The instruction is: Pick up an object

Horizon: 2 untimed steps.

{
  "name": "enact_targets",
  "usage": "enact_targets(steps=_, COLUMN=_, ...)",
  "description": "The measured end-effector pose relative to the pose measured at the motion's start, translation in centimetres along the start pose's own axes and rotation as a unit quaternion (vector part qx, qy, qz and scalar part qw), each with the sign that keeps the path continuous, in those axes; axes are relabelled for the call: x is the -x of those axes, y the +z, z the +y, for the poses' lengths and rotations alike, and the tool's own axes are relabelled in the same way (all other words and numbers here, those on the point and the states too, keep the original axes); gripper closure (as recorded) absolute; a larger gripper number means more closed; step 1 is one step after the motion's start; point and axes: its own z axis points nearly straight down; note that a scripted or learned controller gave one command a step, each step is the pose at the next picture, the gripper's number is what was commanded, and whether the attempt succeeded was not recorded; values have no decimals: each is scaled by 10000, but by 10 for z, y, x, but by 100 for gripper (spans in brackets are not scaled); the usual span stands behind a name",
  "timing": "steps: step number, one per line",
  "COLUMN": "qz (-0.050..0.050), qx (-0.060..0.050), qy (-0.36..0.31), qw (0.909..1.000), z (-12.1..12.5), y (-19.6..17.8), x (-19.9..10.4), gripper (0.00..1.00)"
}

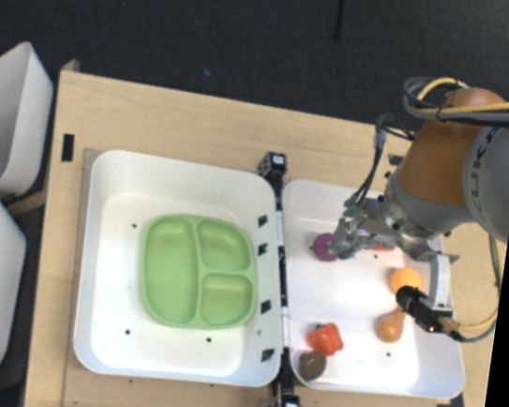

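Over the right bin point(430, 371), the gripper point(346, 240) is hanging low in the bin's ten o'clock part, with the arm point(440, 169) coming in from two o'clock and covering that far corner. A purple object point(324, 247) is sitting at the gripper's nine o'clock, right against it or just beside it; I cannot tell which, nor whether the gripper is wide, narrow or holding anything. This purple object is lying near the dividing wall between the bins, with bare floor at its six o'clock.

An orange ball point(404, 280) is resting at the gripper's four o'clock, and a tan pear-shaped thing point(389, 327) is lying just beyond it, both toward the right wall. A red object point(325, 337) and a dark brown one point(311, 366) are crowding the bin's seven o'clock corner, the brown one close to the near rim. Open white floor is showing across the bin's middle.

At nine o'clock, the left bin point(114, 188) is holding a green divided plate point(197, 270) near its centre, with bare floor ringing it on every side.
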Motion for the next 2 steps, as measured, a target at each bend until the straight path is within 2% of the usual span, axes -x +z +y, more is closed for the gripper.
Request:
enact_targets(steps=1, qz=-1, qx=-5, qy=-7, qw=10000, z=-6, y=4, x=-48, gripper=100)
enact_targets(steps=2, qz=2, qx=10, qy=-11, qw=10000, z=-15, y=-14, x=-98, gripper=100)
